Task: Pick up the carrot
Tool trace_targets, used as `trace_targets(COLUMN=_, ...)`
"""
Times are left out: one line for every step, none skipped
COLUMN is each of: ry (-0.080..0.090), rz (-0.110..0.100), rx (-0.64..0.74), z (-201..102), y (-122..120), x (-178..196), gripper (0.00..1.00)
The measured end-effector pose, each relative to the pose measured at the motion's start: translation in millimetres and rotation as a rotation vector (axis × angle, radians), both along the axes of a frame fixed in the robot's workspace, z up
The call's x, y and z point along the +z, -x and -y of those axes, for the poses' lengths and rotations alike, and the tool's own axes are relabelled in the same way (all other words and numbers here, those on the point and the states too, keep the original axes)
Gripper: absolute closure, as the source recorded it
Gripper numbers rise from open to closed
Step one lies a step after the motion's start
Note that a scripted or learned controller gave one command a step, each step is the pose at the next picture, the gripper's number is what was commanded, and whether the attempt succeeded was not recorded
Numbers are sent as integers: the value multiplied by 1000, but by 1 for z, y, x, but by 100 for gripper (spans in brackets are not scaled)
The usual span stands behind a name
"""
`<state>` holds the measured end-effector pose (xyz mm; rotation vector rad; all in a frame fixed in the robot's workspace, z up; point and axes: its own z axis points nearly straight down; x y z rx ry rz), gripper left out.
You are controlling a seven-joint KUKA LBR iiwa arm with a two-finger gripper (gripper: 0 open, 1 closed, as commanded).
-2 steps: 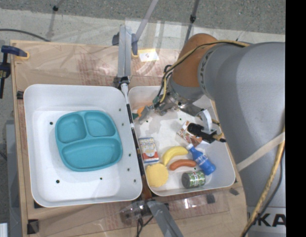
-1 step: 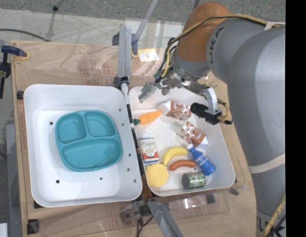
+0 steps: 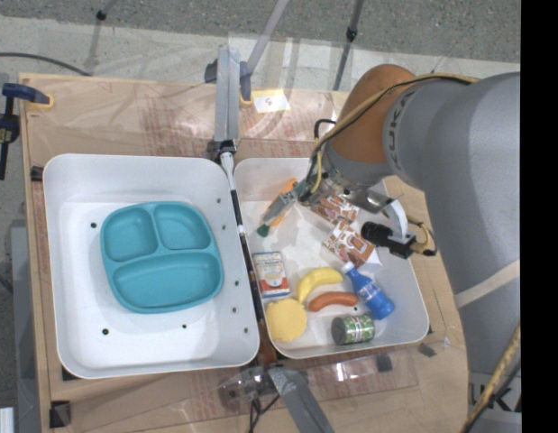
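Carrot point(image 3: 280, 207) lay in the upper left part of the right bin point(image 3: 414, 327), a slim orange toy with a green tip, slanting from its green end at lower left, near the bin's left wall, up to its orange end at upper right. That upper end ran right into the gripper point(image 3: 306, 192), which sat at the tip of the arm reaching in from the right, so the carrot stretched away from the gripper toward the lower left, its long axis roughly in line with the reach. Whether the carrot was actually pinched could not be told, since the grey wrist and orange band hid most of the tool. Just below the gripper lay snack packets point(image 3: 343, 228); farther down the bin sat a small carton point(image 3: 271, 274), a banana point(image 3: 318, 282), a lemon point(image 3: 286, 319), a sausage point(image 3: 333, 301), a blue bottle point(image 3: 369, 294) and a tin can point(image 3: 352, 329). The left bin point(image 3: 71, 332) held a teal divided plate point(image 3: 161, 254). Judging by this, a lift would tell whether the grasp was real.
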<state>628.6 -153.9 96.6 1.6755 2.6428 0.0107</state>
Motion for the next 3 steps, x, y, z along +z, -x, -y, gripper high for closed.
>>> trace_targets(ry=1, rz=5, rx=0, z=2, y=-2, x=15, gripper=100)
trace_targets(ry=-2, rz=-13, rx=-253, z=-50, y=47, x=115, gripper=100)
trace_targets(ry=-2, rz=-14, rx=-253, z=-50, y=47, x=115, gripper=0)
